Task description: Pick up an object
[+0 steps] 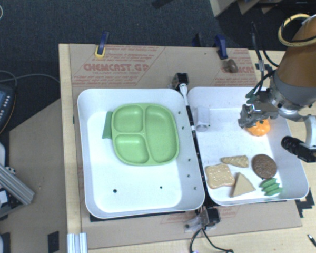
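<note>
Descent over the orange object (260,129) appears to be the step in hand; the gripper (252,117) is seen in the right bin (216,101), at its far right part, directly above and touching or nearly touching that orange piece, which is partly hidden under the dark metal of the tool; whether the tool is released or clenched cannot be told, since the view from above is blocked by the wrist itself.

For the step to be done well, the tool should be centred on the orange object before closure is attempted, because at present it seems offset slightly to the left of it; a rounded, smooth piece is likely to be squeezed sideways if caught off-centre; a lift should be made straight up, and slowly.

Other candidates lie near the bin's near edge: two pale bread-like slices (220,175), a tan cracker (235,161), a brown round cookie (264,166) and a green pod (270,187); these are well apart from the tool and need not be disturbed.

A green divided plate (145,133) rests in the left bin (95,141).
</note>
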Motion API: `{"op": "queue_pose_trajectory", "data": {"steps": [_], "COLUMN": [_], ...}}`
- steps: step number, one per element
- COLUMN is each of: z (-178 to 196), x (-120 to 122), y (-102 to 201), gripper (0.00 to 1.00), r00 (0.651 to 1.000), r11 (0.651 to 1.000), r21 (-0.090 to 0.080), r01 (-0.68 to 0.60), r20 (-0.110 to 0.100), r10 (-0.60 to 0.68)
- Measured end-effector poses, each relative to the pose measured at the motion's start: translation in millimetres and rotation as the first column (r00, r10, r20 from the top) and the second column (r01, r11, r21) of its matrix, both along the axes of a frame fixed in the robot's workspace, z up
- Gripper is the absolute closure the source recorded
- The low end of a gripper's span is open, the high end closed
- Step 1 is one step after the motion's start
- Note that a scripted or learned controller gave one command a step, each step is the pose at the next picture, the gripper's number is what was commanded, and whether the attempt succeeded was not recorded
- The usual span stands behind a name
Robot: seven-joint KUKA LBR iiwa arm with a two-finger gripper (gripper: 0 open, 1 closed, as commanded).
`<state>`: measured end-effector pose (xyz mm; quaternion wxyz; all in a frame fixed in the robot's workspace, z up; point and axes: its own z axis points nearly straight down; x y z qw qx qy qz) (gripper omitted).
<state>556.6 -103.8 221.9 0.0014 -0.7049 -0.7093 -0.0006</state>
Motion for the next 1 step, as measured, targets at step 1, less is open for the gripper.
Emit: {"op": "queue_pose_trajectory", "data": {"steps": [1], "z": [-3.5], "x": [3.8], "y": [57.0], "gripper": [1.0], "r00": [1.0], "r11": [1.0], "r21": [-0.001], "r01": [0.001], "r20": [-0.001], "r10": [-0.001]}}
